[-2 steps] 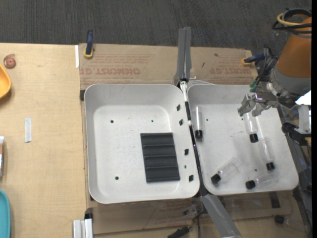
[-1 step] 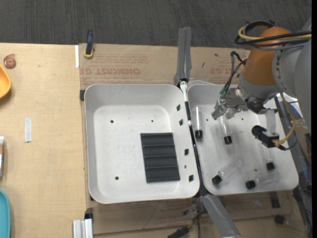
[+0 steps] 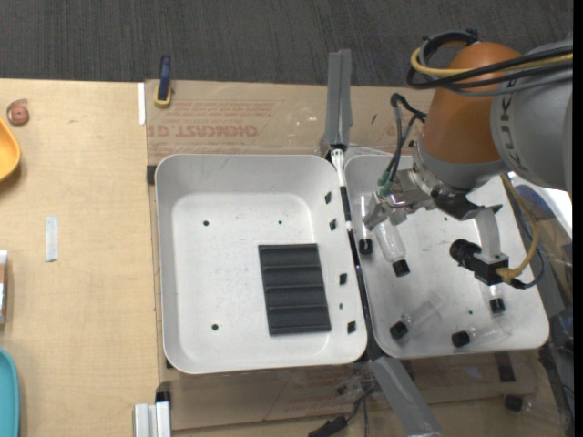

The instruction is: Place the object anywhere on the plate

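The gripper (image 3: 387, 209) hangs low in the right bin (image 3: 533, 326), grip unreadable; the plate (image 3: 293, 289) lies in the left bin (image 3: 182, 335); release gently above its middle.

Two shallow white bins, left (image 3: 182, 198) and right (image 3: 519, 321), are seen as smooth, slightly glossy plastic, finely speckled. A black ribbed rectangular plate (image 3: 293, 288) is noted as matt. The tan bench top (image 3: 73, 335) appears as matt wood or board. The orange arm band (image 3: 465, 107) is glossy.
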Robot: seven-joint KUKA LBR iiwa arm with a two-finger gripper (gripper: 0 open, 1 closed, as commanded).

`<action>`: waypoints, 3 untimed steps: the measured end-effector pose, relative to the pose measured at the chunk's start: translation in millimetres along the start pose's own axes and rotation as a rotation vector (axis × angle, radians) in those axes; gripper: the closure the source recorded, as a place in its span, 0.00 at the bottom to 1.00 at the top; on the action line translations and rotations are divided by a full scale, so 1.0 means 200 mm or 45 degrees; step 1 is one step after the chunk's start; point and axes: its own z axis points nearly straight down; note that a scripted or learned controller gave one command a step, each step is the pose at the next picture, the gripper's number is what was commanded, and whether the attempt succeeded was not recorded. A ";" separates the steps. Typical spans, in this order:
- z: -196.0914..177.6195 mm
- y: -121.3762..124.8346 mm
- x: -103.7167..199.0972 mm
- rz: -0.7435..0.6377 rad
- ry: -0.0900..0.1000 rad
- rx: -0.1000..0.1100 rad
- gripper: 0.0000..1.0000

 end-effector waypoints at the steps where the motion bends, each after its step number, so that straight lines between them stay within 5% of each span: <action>1: -0.20 0.05 0.43 -0.461 -0.002 -0.004 1.00; 2: -0.08 0.40 0.41 -0.895 -0.003 -0.004 1.00; 3: -0.68 0.44 0.67 -1.082 -0.004 -0.005 1.00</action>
